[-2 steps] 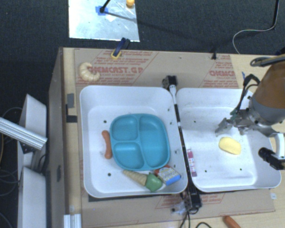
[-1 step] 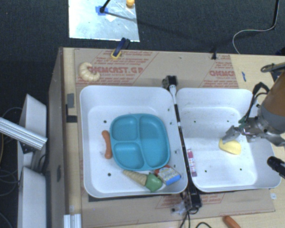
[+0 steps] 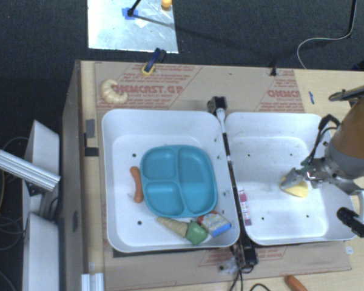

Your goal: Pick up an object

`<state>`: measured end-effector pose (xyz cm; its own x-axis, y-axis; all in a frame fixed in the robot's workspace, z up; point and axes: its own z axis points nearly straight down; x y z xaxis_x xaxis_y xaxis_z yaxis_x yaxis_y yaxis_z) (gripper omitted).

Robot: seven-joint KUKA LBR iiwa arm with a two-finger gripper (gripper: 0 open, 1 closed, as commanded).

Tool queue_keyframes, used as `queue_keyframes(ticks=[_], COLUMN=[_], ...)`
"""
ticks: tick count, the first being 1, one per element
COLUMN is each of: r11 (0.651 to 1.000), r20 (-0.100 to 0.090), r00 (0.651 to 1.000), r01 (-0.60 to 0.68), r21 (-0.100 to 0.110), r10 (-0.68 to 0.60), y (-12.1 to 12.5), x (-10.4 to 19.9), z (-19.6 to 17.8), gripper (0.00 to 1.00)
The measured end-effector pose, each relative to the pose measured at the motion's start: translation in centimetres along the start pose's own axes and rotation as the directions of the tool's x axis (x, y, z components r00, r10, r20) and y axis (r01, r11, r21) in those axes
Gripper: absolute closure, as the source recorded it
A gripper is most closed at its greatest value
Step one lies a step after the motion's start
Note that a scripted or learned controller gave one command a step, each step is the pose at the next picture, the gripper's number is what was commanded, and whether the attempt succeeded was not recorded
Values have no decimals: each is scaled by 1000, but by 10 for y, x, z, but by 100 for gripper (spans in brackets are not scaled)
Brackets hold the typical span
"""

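Note:
A small yellow object (image 3: 298, 190) lies in the right bin (image 3: 273, 223), near its right side. My gripper (image 3: 303, 177) hangs low over it at the end of the grey arm with the orange band (image 3: 358, 132). The gripper's tip sits right at the yellow object's upper edge and partly covers it. I cannot make out any lift off the bin floor.
The left bin (image 3: 121, 132) holds a blue divided plate (image 3: 179, 180), an orange sausage-like piece (image 3: 136, 183), a cone (image 3: 173, 225), a green item (image 3: 196, 233) and a small packet (image 3: 217, 223). A beige curled object (image 3: 114, 90) lies on the cardboard behind.

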<state>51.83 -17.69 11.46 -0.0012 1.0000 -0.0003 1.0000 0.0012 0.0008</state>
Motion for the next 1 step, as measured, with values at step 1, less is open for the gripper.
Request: queue_keyframes(ticks=[1], r11=[1000], r20=[1], r00=[1000], r01=[-1], r21=[-3], r10=[1], y=[-3], x=[-9], z=[-50], gripper=[0])
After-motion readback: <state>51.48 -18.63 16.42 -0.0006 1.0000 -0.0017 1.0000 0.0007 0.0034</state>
